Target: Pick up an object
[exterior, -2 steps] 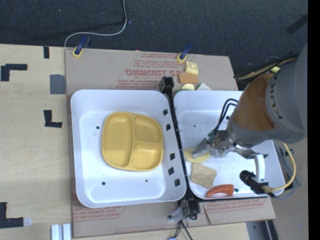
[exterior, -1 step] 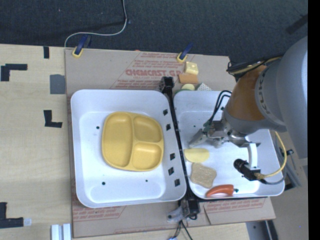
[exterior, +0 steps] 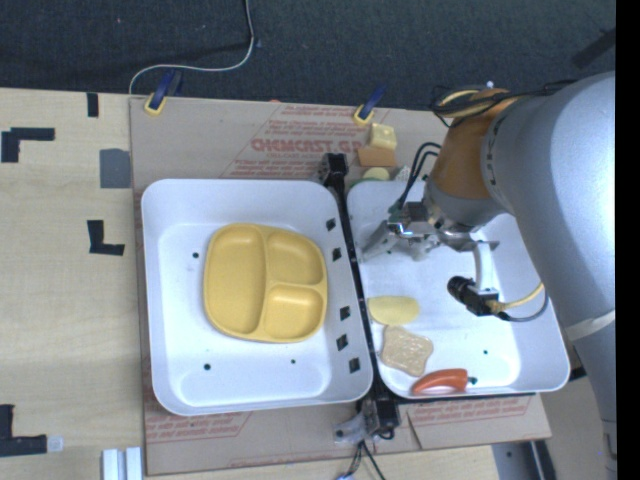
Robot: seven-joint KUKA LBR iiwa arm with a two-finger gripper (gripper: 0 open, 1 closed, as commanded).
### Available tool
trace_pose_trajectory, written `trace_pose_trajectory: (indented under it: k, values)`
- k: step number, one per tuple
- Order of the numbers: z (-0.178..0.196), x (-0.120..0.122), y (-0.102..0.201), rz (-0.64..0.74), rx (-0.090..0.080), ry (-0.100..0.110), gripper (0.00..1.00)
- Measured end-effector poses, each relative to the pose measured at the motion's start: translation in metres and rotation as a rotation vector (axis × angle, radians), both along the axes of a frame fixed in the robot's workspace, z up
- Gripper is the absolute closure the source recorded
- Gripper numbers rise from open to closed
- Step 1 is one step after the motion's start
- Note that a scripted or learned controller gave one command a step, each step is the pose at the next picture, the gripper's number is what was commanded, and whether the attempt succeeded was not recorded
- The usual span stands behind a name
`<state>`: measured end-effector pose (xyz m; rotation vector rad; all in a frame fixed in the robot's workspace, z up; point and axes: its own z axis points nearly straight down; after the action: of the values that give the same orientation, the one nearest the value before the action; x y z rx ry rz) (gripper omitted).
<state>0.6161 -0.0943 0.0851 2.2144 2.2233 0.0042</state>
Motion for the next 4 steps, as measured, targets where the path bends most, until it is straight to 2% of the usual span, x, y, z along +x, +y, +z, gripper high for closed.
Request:
trace_pose_trajectory:
  k: [1, 2, 3, 4]
  values:
    - [0.107, 0.042, 0.033, 0.002, 0.0, -0.009, 0.0]
    - [0.027, -0.004, -0.006, -0.008, 0.0, 0.016, 0.0]
    - [-0.002, 0.05, -0.001, -0.001, -0.005, 0.01, 0.0]
    - [0.0, 0.017, -0.006, -0.004, 0.0, 0.006, 0.0]
